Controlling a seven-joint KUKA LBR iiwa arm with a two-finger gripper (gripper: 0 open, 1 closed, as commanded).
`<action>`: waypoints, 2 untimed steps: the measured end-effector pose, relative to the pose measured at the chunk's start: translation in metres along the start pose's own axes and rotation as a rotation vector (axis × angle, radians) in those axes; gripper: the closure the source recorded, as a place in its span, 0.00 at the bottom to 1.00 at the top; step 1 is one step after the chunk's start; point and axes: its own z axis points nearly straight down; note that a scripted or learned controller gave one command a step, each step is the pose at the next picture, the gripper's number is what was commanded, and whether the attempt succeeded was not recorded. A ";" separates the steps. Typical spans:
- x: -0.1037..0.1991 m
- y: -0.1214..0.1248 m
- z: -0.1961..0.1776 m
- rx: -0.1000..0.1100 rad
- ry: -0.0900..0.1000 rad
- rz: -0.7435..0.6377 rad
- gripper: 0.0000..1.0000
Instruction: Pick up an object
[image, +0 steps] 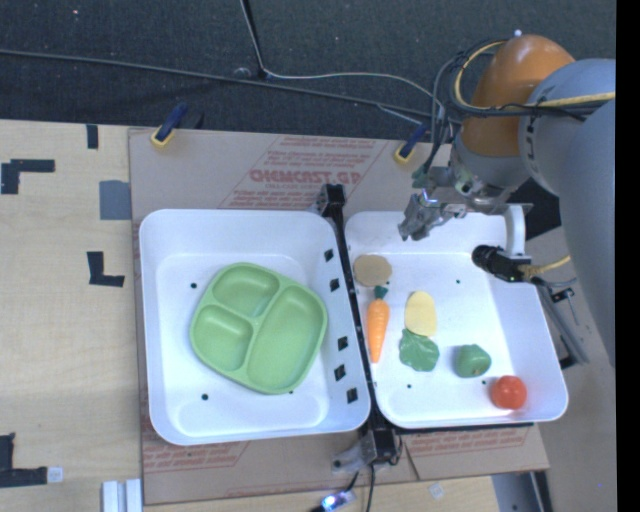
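Observation:
The right bin (520, 300) holds several toy foods: a tan round cookie (372, 269), an orange carrot (377, 327), a pale yellow piece (421, 313), a green leafy piece (419, 352), a green round piece (471, 360) and a red tomato (508, 392). My gripper (417, 222) hangs over the bin's far edge, above and to the right of the cookie, with nothing seen between its fingers. It is apart from all the foods.
The left bin (165, 300) carries a green divided plate (260, 327). A black divider (342, 300) runs between the bins. Clamps (168, 125) hold the cardboard base at the back. The arm's grey body (580, 160) fills the right side.

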 end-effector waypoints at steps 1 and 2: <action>0.000 0.001 -0.054 -0.003 -0.001 0.000 1.00; 0.048 -0.035 -0.052 0.005 0.001 -0.003 1.00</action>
